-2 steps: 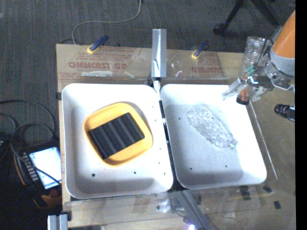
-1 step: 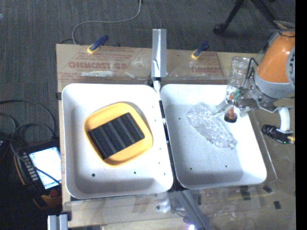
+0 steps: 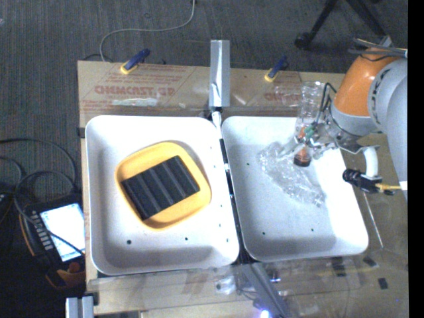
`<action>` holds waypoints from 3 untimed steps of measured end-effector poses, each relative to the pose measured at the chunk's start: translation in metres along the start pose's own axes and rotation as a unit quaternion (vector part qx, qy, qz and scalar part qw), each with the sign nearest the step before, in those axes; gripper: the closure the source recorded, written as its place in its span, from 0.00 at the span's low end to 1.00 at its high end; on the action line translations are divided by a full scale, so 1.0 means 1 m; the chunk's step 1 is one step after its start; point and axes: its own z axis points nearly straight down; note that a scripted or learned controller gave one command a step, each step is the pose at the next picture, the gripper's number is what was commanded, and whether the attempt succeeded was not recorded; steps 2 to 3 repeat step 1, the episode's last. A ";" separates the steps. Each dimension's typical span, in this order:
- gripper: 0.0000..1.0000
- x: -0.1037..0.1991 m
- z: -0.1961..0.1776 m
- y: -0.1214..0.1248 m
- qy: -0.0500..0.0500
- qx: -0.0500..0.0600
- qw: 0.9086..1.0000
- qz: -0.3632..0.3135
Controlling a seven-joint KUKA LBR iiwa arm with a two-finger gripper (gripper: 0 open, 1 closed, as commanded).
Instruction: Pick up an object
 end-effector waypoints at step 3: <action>1.00 0.001 -0.009 0.000 -0.001 0.001 1.000 -0.001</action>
